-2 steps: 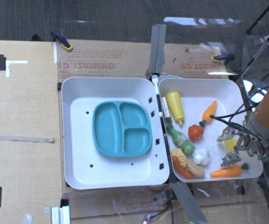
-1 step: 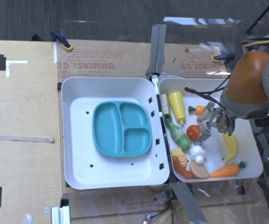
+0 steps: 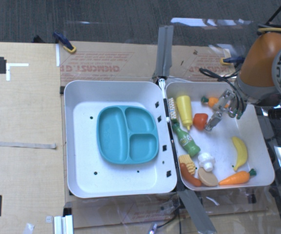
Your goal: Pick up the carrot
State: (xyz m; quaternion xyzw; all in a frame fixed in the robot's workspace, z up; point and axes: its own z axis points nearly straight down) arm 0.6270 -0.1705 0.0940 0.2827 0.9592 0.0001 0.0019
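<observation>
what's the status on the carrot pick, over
Gripper empty, above right bin's middle. Carrot at near edge, untouched. Banana between them.

A: Where is room opening up in the right bin (image 3: 257, 130)?

B: White floor is showing between the gripper (image 3: 217, 115) and the banana (image 3: 240, 152), and the strip along the far wall is lying bare too.

A: What is crowding the carrot (image 3: 234, 178)?

B: It is lying against the near wall in the corner. The banana is sitting just above it, and a tan round piece (image 3: 208, 178) is touching its blunt end, with a white item (image 3: 206, 161) close behind that.

A: And the left side?

B: The yellow bottle (image 3: 183, 111), tomato (image 3: 199, 121) and green bottle (image 3: 186, 140) are lining it.
</observation>
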